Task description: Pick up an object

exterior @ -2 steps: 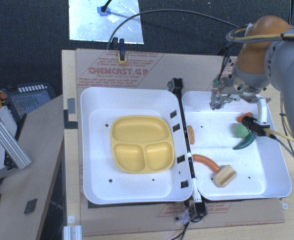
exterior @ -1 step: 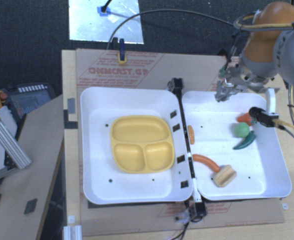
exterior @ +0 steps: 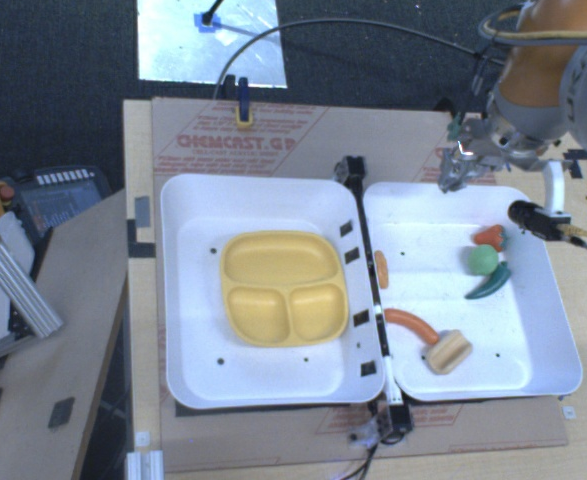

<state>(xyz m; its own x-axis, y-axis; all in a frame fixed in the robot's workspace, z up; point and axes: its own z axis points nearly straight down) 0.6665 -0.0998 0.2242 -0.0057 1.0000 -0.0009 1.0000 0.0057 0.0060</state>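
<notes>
We see two white bins side by side on the bench. The left bin carries a yellow tray with three compartments, lying flat near its middle. The right bin holds the loose things. Near its right wall lie a small red piece, a green ball just below and touching it, and a dark green pepper slanting down to the left from the ball. Lower down, an orange carrot curves toward a tan block, and the two meet at the carrot's lower end. A small orange piece sits against the divider between the bins.

The gripper hangs over the far rim of the right bin, near its upper edge, well apart from all the items. Its tip looks small and blurred to us, so we cannot tell how far the fingers are parted, and we see nothing between them. A black part on a cable juts over the bin's right wall, just above the red piece.
</notes>
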